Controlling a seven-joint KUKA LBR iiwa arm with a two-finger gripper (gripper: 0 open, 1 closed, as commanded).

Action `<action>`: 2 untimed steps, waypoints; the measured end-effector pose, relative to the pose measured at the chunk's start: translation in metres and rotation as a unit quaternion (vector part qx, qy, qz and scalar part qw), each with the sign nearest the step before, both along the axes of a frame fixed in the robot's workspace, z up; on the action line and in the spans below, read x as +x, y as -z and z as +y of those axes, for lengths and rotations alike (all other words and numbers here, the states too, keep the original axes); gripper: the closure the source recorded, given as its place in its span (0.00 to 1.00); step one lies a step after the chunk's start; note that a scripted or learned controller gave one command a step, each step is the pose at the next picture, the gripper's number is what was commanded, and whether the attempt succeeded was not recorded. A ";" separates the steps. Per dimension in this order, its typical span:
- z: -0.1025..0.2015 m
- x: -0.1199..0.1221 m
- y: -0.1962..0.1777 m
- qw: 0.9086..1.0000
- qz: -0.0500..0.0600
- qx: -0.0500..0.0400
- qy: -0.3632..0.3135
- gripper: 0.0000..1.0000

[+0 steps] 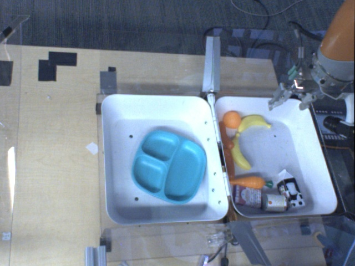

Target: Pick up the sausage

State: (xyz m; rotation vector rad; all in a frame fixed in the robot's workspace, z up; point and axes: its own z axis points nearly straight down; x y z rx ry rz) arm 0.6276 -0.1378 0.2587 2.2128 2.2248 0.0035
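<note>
Wooden bench point(55, 148) under two white bins, dark carpet behind. Gripper point(292, 97) hovers over the right bin's point(310, 148) far rim, fingers spread, nothing between them; orange-banded arm point(338, 43) comes in from the right edge. Just beyond it in that bin: banana point(254, 123), second banana point(241, 155), orange ball point(232, 118). Nearer the front: carrot point(248, 182), can point(260, 199), small black-and-white item point(290, 189). Sausage point(224, 146) looks like the brown strip lying lengthwise against the right bin's left wall, partly tucked under the ball. Left bin point(116, 148) holds a blue divided plate point(169, 166). Step: pre-grasp, not yet aligned. Next move needs a traverse toward the left wall, jaws turned across the sausage, descent tight to the wall; ball and wall crowd the fingers.
</note>
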 end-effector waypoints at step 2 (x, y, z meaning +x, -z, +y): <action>-0.060 -0.017 0.170 1.000 -0.002 -0.001 0.004 0.00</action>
